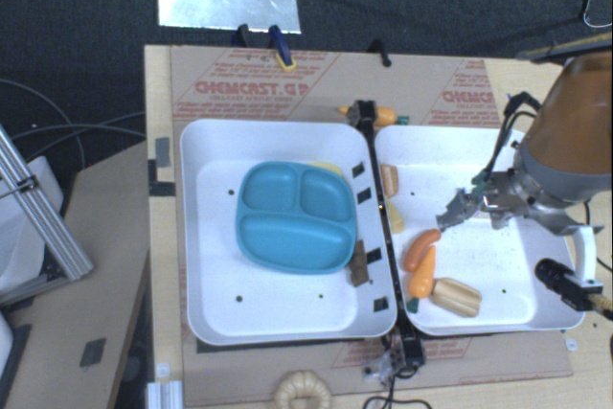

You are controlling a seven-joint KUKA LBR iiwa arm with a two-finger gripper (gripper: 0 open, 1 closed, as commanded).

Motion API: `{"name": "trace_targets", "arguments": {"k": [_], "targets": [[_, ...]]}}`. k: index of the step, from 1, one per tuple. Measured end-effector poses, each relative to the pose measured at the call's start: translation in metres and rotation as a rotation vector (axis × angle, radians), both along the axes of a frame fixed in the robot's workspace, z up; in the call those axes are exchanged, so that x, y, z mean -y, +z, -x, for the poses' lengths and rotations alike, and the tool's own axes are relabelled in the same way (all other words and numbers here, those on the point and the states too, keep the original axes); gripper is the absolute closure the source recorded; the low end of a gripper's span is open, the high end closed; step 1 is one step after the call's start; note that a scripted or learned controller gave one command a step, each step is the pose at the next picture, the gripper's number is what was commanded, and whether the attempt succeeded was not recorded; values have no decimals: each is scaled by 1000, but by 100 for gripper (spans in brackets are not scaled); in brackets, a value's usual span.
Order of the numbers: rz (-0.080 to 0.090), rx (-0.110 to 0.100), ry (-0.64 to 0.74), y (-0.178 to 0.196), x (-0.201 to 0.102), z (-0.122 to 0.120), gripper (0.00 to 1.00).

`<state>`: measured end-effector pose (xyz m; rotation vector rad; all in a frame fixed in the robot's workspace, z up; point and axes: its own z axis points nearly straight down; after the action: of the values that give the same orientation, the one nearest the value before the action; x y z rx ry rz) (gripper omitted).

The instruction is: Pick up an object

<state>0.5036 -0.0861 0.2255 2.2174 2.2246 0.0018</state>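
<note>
Roughly at the lower middle of the right bin (536, 316) lie two carrots (421, 261), one red-orange, one orange, long axes running upper right to lower left, beside one tan bread roll (454, 296). Above them hovers the gripper (458, 209), fingers apart, clasping nothing. One blue divided plate (295, 215) fills the left bin (213, 302)

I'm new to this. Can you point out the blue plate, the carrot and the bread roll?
blue plate (295, 227), camera view, large lower compartment.
carrot (422, 272), camera view, mid body.
bread roll (456, 296), camera view, middle of its top.
</note>
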Motion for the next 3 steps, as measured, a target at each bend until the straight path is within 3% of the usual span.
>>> {"name": "trace_targets", "arguments": {"k": [1, 3], "targets": [[0, -5, -2, -58, 5, -7, 0], [-6, 2, -1, -139, 8, -4, 0]]}}
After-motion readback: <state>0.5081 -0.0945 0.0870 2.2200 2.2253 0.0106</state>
